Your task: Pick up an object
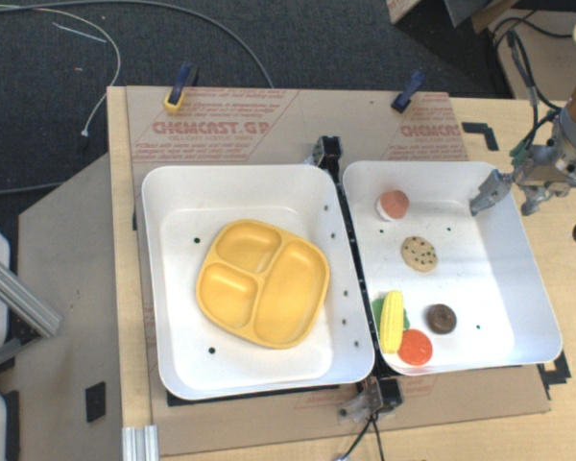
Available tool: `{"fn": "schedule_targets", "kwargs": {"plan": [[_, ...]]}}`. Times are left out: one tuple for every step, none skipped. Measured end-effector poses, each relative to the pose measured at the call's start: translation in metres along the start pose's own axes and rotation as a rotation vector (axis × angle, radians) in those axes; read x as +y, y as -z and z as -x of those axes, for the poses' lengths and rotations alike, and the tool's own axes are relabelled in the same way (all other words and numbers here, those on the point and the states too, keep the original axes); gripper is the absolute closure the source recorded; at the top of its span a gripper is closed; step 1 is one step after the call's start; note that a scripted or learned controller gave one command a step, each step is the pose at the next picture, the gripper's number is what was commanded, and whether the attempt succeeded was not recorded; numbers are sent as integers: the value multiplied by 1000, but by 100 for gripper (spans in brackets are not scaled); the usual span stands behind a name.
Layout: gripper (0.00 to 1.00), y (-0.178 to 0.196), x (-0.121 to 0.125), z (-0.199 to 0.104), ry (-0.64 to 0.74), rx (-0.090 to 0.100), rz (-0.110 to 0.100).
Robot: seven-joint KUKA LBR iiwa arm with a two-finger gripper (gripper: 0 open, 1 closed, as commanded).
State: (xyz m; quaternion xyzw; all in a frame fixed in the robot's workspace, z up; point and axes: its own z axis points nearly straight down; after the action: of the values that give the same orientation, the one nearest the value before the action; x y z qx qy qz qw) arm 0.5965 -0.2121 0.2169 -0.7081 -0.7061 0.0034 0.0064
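The left bin (pixel 163 257) holds a yellow divided plate (pixel 262 282), and the right bin (pixel 518 286) holds the small pieces: a corn cob (pixel 392 319) touching a red tomato (pixel 415 347), a cookie (pixel 420 254), a pinkish round piece (pixel 394 204) and a chocolate doughnut (pixel 442 319). The gripper (pixel 504 192) hangs over the right bin's far right rim, well apart from all of them, nothing between its fingers. They look spread, though the view there is cramped.

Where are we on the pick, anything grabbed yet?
Nothing looks done: the cookie, pink piece, corn, tomato and chocolate donut all lie in the right bin. The pincer hangs at that bin's far right edge, carrying nothing visible. Approach, grasp and lift remain.
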Motion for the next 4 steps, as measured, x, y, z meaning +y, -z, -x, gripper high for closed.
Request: {"fn": "schedule_targets", "kwargs": {"plan": [[0, 8, 3, -1, 4, -3, 13], [0, -35, -1, -2, 3, -2, 8], [0, -99, 1, -5, 4, -1, 7], [0, -134, 1, -6, 3, -2, 9]]}}
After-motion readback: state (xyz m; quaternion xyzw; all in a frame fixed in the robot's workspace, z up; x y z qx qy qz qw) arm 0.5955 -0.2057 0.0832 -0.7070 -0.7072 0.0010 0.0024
